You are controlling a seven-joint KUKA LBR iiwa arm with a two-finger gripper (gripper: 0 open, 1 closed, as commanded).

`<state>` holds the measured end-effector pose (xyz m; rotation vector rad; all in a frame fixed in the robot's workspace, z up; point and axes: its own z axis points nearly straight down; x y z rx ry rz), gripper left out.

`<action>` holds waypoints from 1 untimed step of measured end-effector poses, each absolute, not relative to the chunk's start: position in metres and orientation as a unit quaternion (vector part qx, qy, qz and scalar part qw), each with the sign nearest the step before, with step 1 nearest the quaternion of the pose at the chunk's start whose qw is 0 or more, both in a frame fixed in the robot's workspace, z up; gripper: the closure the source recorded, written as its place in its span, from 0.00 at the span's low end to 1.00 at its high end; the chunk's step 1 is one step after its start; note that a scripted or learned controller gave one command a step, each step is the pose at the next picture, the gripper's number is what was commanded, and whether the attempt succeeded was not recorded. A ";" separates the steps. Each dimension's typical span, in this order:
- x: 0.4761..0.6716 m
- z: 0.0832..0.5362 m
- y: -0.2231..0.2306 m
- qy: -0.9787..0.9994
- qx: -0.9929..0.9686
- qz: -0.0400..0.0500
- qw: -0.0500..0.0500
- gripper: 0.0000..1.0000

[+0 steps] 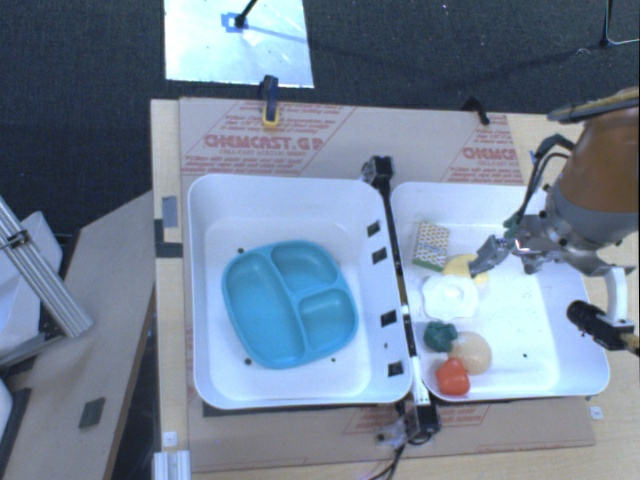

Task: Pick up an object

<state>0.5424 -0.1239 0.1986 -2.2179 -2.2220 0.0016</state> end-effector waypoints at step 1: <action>0.540 0.137 -0.118 -0.707 -0.707 0.001 0.002 0.00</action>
